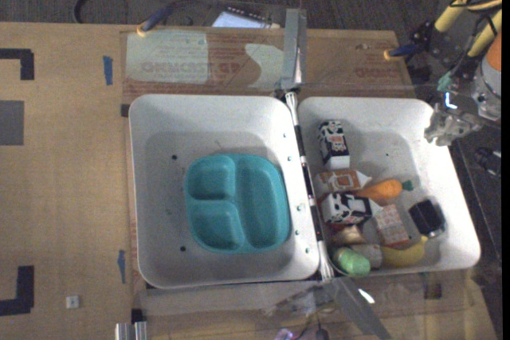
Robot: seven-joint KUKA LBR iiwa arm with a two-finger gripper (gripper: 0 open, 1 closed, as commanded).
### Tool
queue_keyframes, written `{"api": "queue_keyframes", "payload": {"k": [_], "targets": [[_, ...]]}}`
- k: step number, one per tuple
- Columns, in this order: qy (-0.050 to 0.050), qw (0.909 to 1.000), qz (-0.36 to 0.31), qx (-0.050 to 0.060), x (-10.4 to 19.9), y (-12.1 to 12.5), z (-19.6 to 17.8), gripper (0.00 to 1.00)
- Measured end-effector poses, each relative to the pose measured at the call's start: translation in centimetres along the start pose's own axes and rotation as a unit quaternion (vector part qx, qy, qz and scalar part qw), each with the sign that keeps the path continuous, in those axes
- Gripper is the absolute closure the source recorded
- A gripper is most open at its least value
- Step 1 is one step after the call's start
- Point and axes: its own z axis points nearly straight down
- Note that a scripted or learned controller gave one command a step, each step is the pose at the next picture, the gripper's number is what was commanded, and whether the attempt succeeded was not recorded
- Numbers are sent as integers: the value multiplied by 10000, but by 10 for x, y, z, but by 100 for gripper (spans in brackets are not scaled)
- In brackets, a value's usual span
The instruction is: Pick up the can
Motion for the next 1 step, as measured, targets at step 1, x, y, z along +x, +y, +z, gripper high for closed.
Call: {"api": "queue_keyframes", "payload": {"k": [1], "targets": [[-3,9384,3456,11,18,27,-8,100]]}}
